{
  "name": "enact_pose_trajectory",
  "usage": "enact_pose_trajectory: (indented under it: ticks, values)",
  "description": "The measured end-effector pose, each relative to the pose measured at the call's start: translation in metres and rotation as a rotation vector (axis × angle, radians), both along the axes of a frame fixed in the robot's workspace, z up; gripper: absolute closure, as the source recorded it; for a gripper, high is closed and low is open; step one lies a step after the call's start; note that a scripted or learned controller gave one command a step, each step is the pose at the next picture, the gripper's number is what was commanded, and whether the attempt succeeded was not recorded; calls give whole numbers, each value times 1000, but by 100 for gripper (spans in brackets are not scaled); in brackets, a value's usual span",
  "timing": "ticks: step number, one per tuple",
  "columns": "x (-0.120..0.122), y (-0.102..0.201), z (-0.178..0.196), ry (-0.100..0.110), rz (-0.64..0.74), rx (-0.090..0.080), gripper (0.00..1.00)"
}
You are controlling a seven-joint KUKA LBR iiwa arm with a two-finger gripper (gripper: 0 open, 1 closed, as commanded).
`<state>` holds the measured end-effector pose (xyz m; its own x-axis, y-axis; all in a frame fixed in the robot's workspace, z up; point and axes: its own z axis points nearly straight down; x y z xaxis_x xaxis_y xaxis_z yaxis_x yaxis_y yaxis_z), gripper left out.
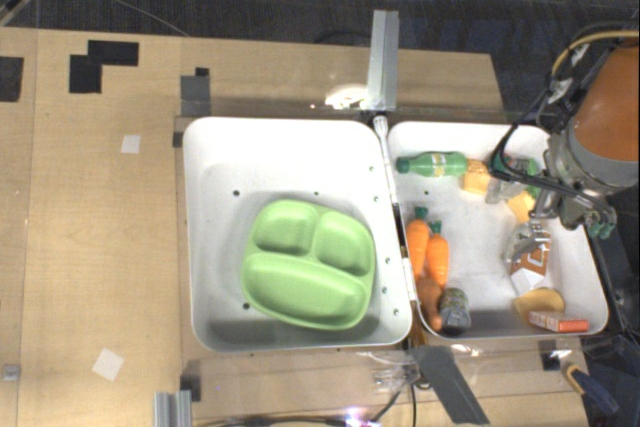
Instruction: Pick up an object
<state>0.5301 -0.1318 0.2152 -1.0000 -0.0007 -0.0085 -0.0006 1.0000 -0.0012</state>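
My gripper (pixel 530 247) hangs low in the right bin (pixel 592 255), near its right side. It sits directly over a small orange and white packet (pixel 529 269) and looks to be touching or just above it. A yellow rounded piece (pixel 540 300) and a flat orange-red box (pixel 560 323) lie just in front of the packet. Two orange carrots (pixel 428 248) lie by the bin's left wall, with a dark little bottle (pixel 453 309) below them. At the far end a green bottle (pixel 432 164) lies on its side beside yellow pieces (pixel 478 179).
The left bin (pixel 215 165) holds a green divided plate (pixel 310 263). A metal post (pixel 383 65) stands behind the wall between the two bins. The arm's orange band and cables (pixel 600 115) hang over the right bin's far right corner.
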Motion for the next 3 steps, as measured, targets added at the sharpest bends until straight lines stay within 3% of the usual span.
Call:
enact_pose_trajectory:
  ticks: [1, 2, 3]
  values:
    - [1, -45, -119, -1, 121, -1, 0]
    - [-10, 17, -124, -12, 168, -3, 0]
    - [-25, 42, -123, -17, 544, -13, 0]
